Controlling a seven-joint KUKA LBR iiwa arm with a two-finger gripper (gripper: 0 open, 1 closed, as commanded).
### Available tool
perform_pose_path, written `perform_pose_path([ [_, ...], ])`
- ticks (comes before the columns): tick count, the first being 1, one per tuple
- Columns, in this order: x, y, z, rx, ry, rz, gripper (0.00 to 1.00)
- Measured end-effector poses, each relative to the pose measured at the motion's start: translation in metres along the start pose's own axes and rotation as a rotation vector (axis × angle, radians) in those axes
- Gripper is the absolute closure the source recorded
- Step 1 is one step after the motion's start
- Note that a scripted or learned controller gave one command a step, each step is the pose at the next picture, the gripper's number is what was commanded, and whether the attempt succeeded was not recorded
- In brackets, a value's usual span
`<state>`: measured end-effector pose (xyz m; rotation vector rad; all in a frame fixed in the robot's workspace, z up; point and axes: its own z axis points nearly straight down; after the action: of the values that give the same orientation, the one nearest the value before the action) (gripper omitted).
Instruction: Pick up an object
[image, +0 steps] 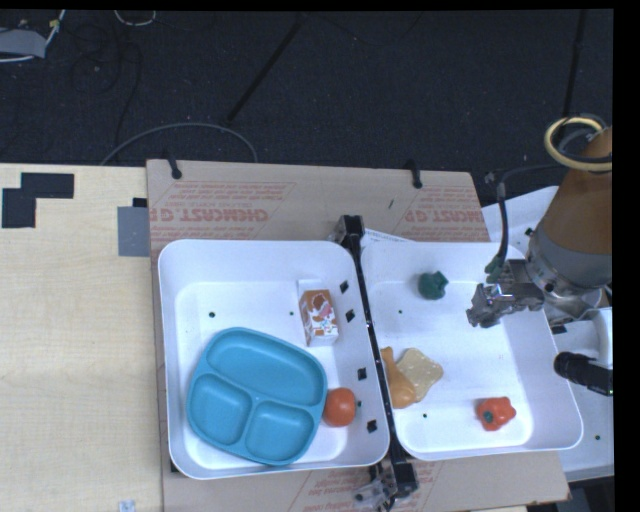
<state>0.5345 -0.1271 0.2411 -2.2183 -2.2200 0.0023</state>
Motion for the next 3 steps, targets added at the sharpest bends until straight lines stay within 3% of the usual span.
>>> perform_pose_path([
  [2,0.108,-0.027,-0.001,0.002,0.001,-0.003,1.0],
  [3,0.166,-0.028,0.001,0.001,0.0,-0.004,1.0],
])
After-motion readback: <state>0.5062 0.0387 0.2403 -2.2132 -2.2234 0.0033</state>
